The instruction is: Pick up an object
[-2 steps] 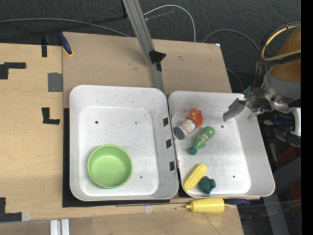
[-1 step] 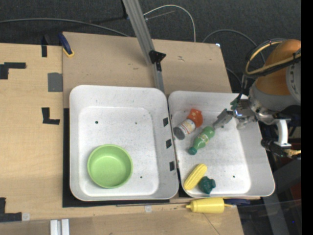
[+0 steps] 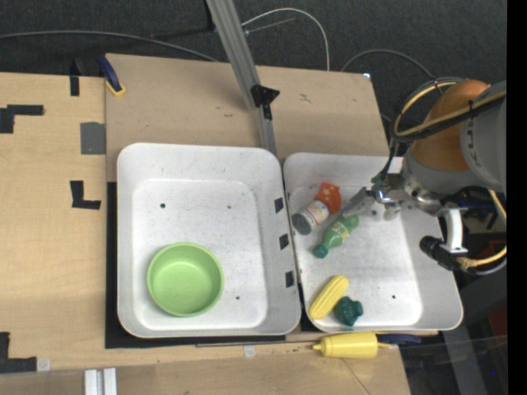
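Fingers (image 3: pixel 360 204) first: you see them as one thin grey shape slanting down and to the left from the wrist, and you cannot tell from this angle whether they are spread or pressed together. You can see nothing held between them.

Look at the gripper (image 3: pixel 349 213) tip: it sits just above the upper end of the green bottle (image 3: pixel 335 236), very near it, though you cannot tell if they touch. That bottle lies on its side, tilted, in the upper left part of the right bin (image 3: pixel 432 307). Just beside it, toward the divide between the bins, you find a small grey jar (image 3: pixel 312 216) lying down, with an orange-red piece (image 3: pixel 328 194) at its upper right, close against it.

Further down the same bin, near the front left corner, a yellow corn cob (image 3: pixel 328 295) lies at a slant, and a dark green lump (image 3: pixel 349 311) rests just beside its lower right end.

Outside the bin, on the bench edge below that corner, you see a yellow bottle (image 3: pixel 351 346) lying flat.

Move your eye to the left bin (image 3: pixel 125 220): a green bowl (image 3: pixel 185 279) stands upright in its front left part, well apart from everything else.

Behind the bins a grey metal pole (image 3: pixel 233 35) runs at a slant up from the rear edge between them
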